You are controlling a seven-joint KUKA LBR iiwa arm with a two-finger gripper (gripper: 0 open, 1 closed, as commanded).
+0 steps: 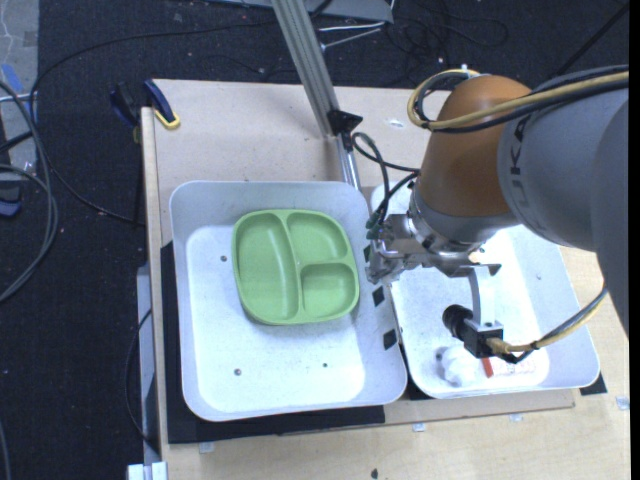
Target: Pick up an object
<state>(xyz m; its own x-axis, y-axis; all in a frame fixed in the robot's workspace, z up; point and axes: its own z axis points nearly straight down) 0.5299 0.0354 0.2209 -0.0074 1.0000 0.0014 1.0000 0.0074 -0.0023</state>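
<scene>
Green plastic took up the middle of the left bin (pixel 200 368): a three-part plate (pixel 296 266) lay flat, open side up, its right edge close to that bin's right wall. In the right bin (pixel 545 268) a small white lump (pixel 455 366) sat near the front edge, with a red piece (pixel 488 367) just beside it. Any of these could serve as the thing to pick, and all of them rested on the bin floors.

The arm (pixel 570 168) reached in from the right and hung over the right bin, turned down so that the gripper (pixel 381 258) sat low at the seam between the two bins, just beside the plate's right edge. That placing read as a try at the plate's rim. I judged the plate the likelier target, since the lump and the red piece lay well apart from the gripper, toward the front.

Much was hidden. The orange wrist (pixel 470 148) covered the gripper from above, so I could not tell whether it was spread or closed, nor whether it touched the plate. The arm also covered much of the right bin's back half, so more could have lain there. The lump was blurred, its shape and material unclear, and the red piece was too small to name
</scene>
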